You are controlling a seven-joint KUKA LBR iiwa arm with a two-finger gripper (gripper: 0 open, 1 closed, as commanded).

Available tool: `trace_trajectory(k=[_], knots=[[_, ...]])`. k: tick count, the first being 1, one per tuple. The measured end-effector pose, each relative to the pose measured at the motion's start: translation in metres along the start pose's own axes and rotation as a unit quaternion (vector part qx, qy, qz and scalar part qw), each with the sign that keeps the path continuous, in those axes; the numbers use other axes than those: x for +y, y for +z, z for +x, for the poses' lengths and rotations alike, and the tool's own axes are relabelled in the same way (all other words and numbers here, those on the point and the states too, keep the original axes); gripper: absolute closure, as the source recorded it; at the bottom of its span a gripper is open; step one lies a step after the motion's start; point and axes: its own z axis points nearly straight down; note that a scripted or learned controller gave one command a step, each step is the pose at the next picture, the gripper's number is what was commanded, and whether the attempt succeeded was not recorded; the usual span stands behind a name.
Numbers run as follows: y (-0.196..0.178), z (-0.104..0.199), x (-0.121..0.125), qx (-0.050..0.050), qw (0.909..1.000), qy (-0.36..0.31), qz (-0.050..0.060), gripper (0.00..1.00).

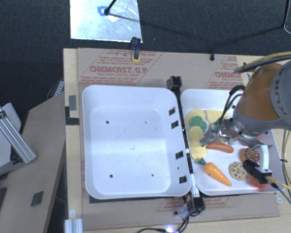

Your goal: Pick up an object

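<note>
Toy foods (pixel 211 144) in right bin (pixel 203 191); left bin (pixel 131 96) beside it, touching.

From my station I see the table (pixel 53 144), a pale wooden top, carrying a brown board (pixel 194 64) printed with red lettering. Two shallow white bins sit side by side directly on that board, touching along their inner edges: the left bin (pixel 131 188) and the right bin (pixel 194 95). A small yellow-and-blue clamp (pixel 135 50) grips the board's far edge. Beyond it a shiny grey sheet (pixel 105 13) lies on the dark floor (pixel 29 33).
</note>
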Motion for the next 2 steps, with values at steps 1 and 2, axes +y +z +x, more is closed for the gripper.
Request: trace_trajectory(k=[1, 2], knots=[[0.047, -0.061, 0.017, 0.001, 1.0000, -0.001, -0.002, 0.00], [0.048, -0.001, -0.008, 0.003, 1.0000, -0.006, -0.001, 0.00]])
